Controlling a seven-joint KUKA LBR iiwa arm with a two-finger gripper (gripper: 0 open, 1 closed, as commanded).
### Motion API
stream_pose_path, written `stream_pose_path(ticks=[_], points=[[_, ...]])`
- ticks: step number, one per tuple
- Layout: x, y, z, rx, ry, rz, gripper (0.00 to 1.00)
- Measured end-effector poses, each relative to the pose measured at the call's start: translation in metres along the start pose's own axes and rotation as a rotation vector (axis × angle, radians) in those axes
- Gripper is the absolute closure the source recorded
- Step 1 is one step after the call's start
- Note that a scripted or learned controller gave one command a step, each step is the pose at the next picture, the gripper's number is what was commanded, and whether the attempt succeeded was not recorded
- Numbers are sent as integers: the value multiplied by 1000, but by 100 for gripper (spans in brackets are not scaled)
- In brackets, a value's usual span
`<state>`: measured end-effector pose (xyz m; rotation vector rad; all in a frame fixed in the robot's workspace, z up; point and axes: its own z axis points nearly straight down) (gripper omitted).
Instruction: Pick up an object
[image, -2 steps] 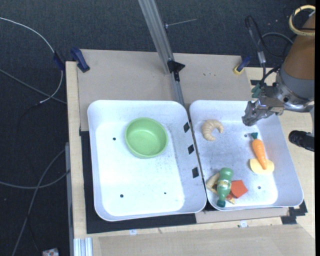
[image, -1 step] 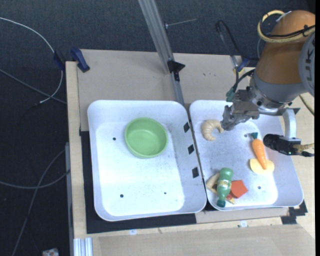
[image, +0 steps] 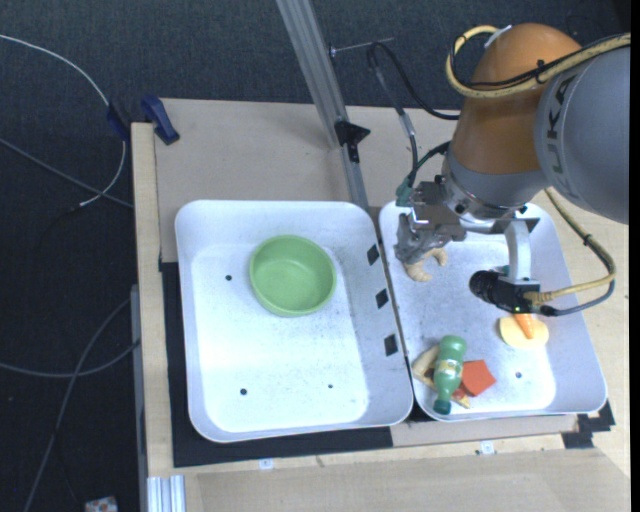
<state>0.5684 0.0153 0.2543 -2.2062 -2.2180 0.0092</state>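
Tan object (image: 424, 266) sits at the right bin's (image: 575, 330) 11 o'clock corner, just under my gripper (image: 418, 243). My fingers straddle its top; closed on it or not, can't tell. Not lifted yet, so the grasp and raise are left. My arm reaches in from 2 o'clock, wrist pointing down. Green bowl (image: 292, 274) in left bin (image: 215, 400).

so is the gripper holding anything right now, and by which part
It cannot be told. The gripper is low over a small tan object in the right bin, hiding the contact, so a hold isn't visible.
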Motion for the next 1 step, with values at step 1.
stream_pose_path(ticks=[1], points=[[59,0,6,-1,-2,0,100]])
